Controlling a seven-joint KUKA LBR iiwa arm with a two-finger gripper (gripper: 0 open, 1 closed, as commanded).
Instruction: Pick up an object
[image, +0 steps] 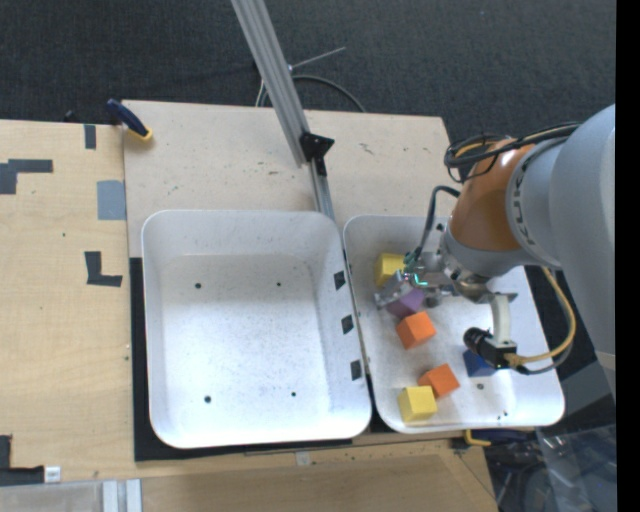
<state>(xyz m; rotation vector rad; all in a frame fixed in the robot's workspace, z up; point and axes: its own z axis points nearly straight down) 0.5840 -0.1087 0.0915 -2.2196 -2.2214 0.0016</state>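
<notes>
The arm is a thick, smooth grey tube with a rounded orange band nearest the right bin. Thin black cables loop over that band, and a yellow one curves beside the bin's right rim.

Two shallow white speckled plastic bins; yellow cube, orange cube, purple block, small blue block, orange-banded grey robot arm.
</notes>
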